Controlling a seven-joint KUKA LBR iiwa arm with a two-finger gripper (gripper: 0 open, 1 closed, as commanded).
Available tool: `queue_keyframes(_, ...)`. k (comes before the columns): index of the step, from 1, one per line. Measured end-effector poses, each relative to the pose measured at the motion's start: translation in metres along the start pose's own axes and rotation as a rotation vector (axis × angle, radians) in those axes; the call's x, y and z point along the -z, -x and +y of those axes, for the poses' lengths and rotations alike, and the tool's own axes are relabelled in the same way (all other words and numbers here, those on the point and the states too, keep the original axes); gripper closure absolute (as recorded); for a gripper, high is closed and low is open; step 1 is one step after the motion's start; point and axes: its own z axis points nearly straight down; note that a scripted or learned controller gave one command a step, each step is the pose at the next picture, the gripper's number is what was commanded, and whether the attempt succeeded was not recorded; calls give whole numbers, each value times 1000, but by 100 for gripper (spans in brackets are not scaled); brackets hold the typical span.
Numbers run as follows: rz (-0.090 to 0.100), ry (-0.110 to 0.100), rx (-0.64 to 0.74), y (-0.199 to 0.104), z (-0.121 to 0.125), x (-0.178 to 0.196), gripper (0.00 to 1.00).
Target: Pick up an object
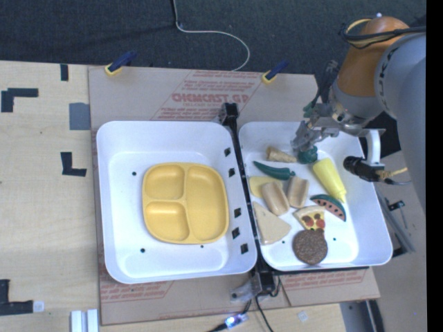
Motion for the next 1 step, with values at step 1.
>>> queue_keyframes(1,0,-1,0,0,1,53,100)
